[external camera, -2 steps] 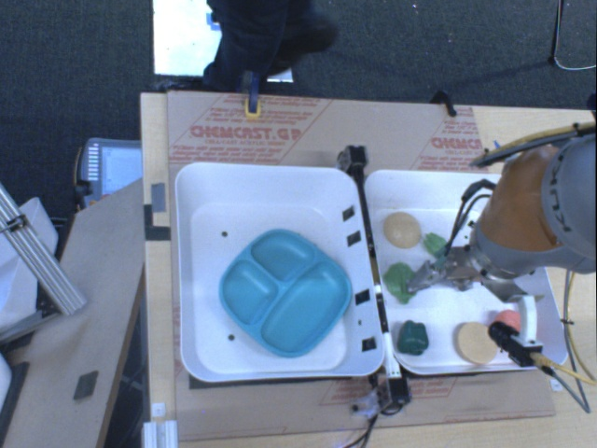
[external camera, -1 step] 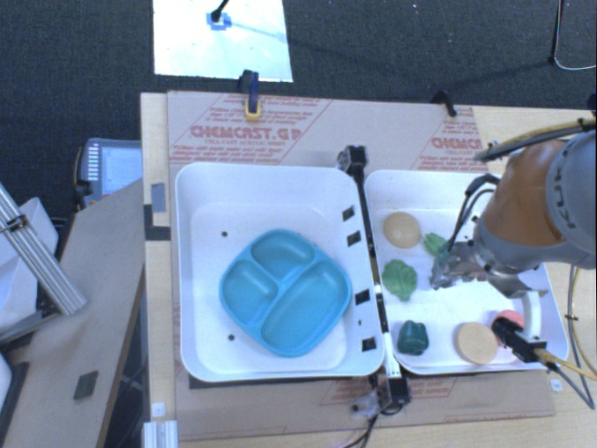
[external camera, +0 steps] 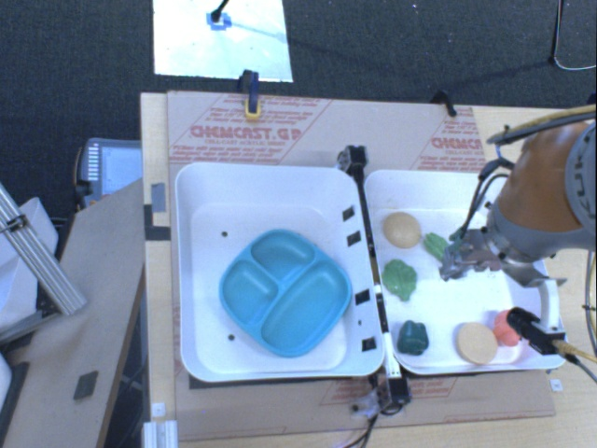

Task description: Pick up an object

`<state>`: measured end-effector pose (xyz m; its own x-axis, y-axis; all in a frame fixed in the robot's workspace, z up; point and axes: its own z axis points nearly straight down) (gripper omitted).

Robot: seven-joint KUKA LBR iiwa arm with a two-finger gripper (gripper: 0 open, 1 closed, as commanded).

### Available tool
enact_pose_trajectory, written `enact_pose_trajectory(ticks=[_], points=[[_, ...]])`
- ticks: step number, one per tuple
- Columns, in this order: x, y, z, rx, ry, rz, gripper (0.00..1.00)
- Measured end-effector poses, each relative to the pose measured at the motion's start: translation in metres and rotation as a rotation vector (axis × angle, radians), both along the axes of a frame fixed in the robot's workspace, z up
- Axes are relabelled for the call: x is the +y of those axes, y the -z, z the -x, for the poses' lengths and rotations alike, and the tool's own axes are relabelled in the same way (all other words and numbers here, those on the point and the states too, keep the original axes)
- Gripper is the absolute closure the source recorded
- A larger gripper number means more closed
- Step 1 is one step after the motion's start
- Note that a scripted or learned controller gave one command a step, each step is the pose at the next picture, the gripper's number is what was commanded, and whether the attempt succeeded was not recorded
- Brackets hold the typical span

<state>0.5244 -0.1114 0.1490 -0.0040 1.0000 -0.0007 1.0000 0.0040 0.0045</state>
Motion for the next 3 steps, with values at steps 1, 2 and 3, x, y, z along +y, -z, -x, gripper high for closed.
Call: enact_pose_trajectory(ticks=[1,2,3], points=[[-0.002,-0.062,-0.009,-0.004,-0.001,0.001,1.00],[-0.002,-0.116,-0.011,-0.004,-0.001,0.001,1.00],[0.042,-0.116,-0.019,0.001,-0.004,-0.001,1.00]])
